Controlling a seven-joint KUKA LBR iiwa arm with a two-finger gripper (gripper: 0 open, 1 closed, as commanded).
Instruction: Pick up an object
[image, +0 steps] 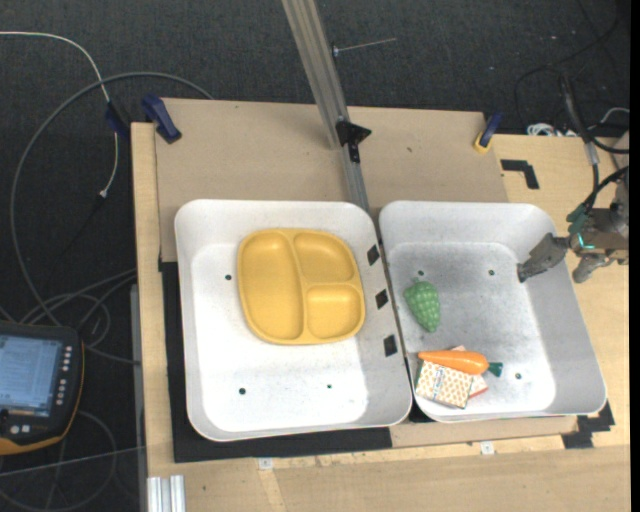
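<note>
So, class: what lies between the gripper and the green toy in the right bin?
Nothing: the camera view shows bare speckled bin floor between the gripper and the green toy.

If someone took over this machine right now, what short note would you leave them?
Gripper: over the right bin's far right edge, holding nothing visible.
Things: green toy near the right bin's left wall; carrot and patterned packet touching at its near edge. Yellow divided plate sits in the left bin.
Done: nothing picked up.
Left: choose an object, descend, grasp, lift.
</note>
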